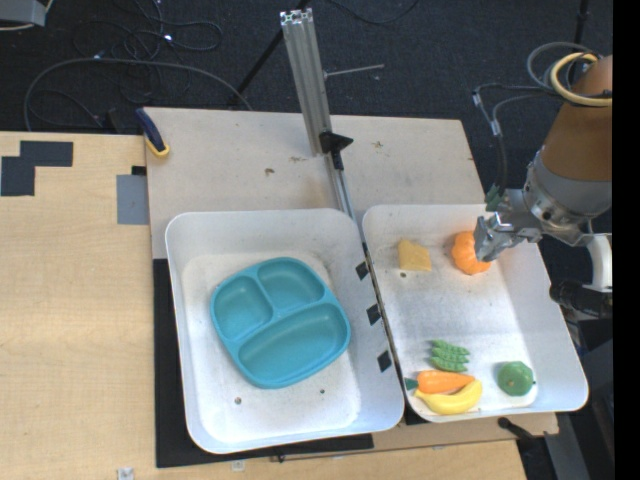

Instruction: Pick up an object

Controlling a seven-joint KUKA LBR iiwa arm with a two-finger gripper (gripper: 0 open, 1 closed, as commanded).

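An orange toy fruit [464,253] lies near the far right of the right bin [500,313]. My gripper [488,238] is low over its right side, touching or nearly touching it. A yellow wedge [413,256] rests to the left of the orange fruit. At the bin's near edge lie a green leafy piece [449,353], an orange carrot [444,380], a yellow banana [450,399] and a green round fruit [515,378].
The left bin [200,258] holds a blue divided plate [280,320]. A metal post [308,78] rises behind the bins. Black clips [372,313] sit along the divide between the bins. The arm's wrist [575,178] overhangs the right bin's far right corner.
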